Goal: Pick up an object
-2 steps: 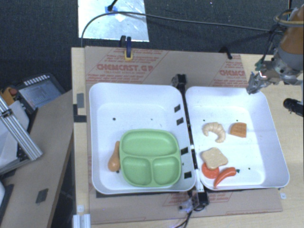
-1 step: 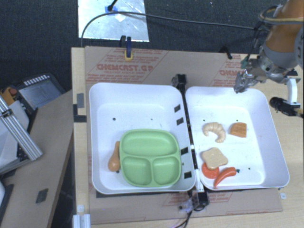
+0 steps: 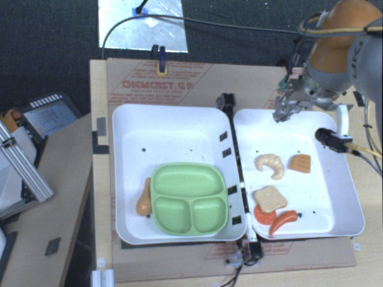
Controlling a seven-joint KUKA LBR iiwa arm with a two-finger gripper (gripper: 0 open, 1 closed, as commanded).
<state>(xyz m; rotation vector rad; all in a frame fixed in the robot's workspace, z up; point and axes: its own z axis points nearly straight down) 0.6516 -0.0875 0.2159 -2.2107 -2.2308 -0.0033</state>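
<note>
- The gripper (image 3: 286, 113) hangs over the right bin (image 3: 326, 196), at about 11 o'clock from the bin's middle, close to the top rim.
- I cannot tell if the gripper is spread or pressed together. It looks dark and small from here. I can see no thing pinched in it.
- The arm (image 3: 342, 37) comes in from the top right. It has a big orange part above the grey wrist.
- The things to pick up lie lower down in the right bin, well apart from the gripper.
- A pale curved roll (image 3: 270, 164) lies at about 9 o'clock from the bin's middle.
- A small brown waffle square (image 3: 300, 163) sits just beside the roll, at its 3 o'clock. The two do not touch.
- A slice of bread (image 3: 269, 198) lies at 6 o'clock from the roll.
- A red round piece (image 3: 261, 215) peeks out from under the bread's lower edge.
- A red-orange pepper (image 3: 283, 220) lies at 5 o'clock from the bread, near the bin's bottom rim, touching the red round piece.
- The left bin (image 3: 167, 133) holds a green tray (image 3: 188, 198) with three parts. The tray sits at about 6 o'clock from that bin's middle.
- An orange-brown piece (image 3: 144, 200) with a round end lies at 9 o'clock from the tray, right against its side.
</note>
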